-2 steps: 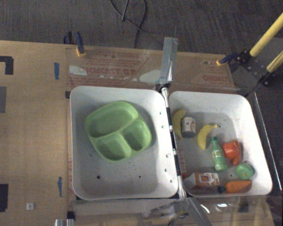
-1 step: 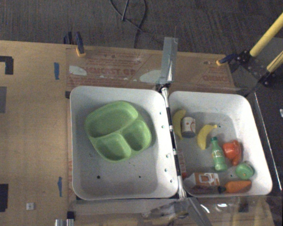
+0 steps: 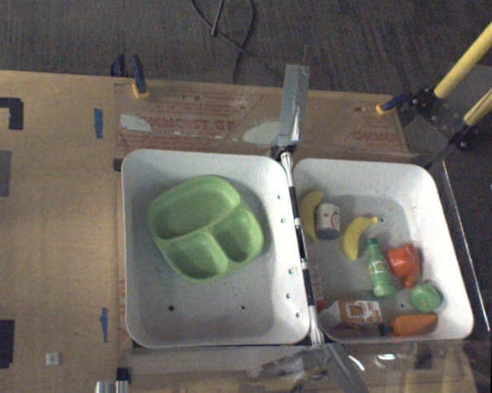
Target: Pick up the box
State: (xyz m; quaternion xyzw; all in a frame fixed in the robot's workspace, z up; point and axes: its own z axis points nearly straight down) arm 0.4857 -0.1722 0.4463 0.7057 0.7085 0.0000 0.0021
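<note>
At six o'clock of the right white plastic bin (image 3: pixel 441 210), we see what looks like the small orange-and-white carton box (image 3: pixel 356 311) lying untouched; every step of picking remains.

Box (image 3: pixel 356 311): small carton, orange and white, with printing too blurred to read. Lies flat on its side, long axis roughly left to right, against the near wall of the right-hand bin, near its left corner.
</note>
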